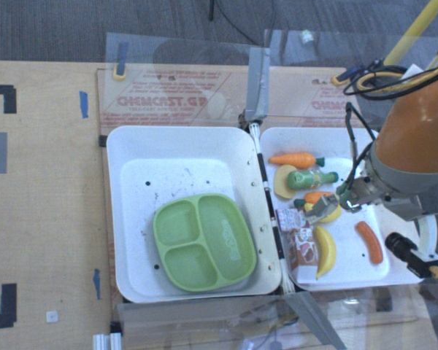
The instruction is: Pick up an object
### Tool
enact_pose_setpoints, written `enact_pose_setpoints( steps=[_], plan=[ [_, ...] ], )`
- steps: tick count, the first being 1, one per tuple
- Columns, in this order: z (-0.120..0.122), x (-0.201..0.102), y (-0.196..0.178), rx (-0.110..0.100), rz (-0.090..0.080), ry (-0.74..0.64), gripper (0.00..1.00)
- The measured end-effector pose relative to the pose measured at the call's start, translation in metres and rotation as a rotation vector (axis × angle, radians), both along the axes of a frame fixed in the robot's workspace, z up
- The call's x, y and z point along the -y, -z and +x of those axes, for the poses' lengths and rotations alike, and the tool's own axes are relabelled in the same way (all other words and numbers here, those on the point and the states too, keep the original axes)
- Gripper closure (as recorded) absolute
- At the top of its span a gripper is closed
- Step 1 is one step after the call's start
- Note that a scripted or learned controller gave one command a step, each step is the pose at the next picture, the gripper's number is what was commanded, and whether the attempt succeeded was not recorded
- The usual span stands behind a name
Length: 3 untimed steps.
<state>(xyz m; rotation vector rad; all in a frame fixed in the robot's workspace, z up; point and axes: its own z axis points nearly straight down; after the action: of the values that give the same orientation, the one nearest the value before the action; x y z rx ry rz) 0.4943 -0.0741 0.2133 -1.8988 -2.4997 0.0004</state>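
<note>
My gripper (323, 207) reaches into the right bin (365, 274) from the right and hangs low over its middle. It sits over a small orange and yellow piece (317, 196), partly hiding it. Around it lie a carrot (293, 160), a green bottle (310, 179) resting on a yellow flat piece (282, 183), a banana (325, 250), a red sausage (369, 242) and a brown snack packet (299, 239). Whether anything is in the gripper's hold is hidden from this angle.
The left bin (131, 152) holds a green divided plate (203, 241) at its front. A grey divider (258, 86) stands behind the seam between the bins. The arm's orange band (412, 133) overhangs the right bin's far right side.
</note>
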Motion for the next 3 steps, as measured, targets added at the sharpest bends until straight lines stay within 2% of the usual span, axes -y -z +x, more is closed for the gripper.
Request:
enact_pose_setpoints(
  steps=[1,2,3],
  plan=[
    [0.045,0.055,0.108,0.006,-0.002,0.222,0.00],
    [0.098,0.086,0.126,0.009,-0.003,0.208,0.00],
    [0.101,0.088,0.111,0.022,-0.007,0.209,1.00]
  ],
)
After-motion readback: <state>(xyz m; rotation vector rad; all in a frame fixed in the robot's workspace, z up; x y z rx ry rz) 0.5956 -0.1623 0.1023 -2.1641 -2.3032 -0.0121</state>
